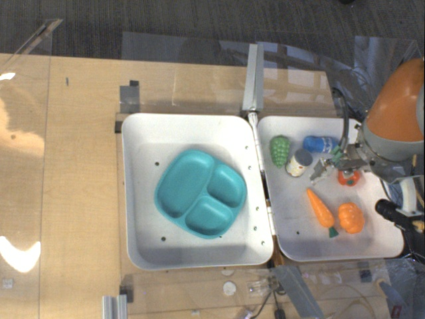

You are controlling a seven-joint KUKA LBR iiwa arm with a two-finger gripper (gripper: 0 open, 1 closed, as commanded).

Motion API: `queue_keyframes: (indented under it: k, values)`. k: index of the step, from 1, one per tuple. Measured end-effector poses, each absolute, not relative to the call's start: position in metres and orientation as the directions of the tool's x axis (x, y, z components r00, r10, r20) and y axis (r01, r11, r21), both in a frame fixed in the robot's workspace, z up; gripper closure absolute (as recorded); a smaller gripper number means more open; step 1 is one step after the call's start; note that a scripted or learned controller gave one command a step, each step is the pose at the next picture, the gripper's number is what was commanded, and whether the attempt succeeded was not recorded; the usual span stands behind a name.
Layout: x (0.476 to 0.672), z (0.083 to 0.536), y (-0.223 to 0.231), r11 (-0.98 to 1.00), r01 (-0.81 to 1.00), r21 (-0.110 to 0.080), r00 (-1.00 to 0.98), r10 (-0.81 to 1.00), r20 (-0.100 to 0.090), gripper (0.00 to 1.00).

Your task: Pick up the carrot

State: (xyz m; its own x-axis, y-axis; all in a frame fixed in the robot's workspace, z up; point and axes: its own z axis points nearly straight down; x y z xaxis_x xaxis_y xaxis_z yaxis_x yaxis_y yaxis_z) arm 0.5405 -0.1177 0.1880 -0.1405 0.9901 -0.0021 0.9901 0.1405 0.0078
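Approach phase, nothing lifted yet — the carrot (320, 208) lies flat on the floor of the right bin (292, 241), tilted, green tip toward the near edge, with a small orange pumpkin (350, 218) just beside it. Farther back the tool (330, 163) hovers near a red piece, fingers spread and nothing between them. Carrot sits nearer than the tool, apart from it — next move calls for coming forward, lining up across its body, then descending.
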Motion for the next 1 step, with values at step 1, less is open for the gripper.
queue_keyframes:
  k: [1]
  values:
    - [0.5432, 0.0911, -0.1259, 0.387, 0.922, 0.014, -0.387, 0.922, -0.009, 0.00]
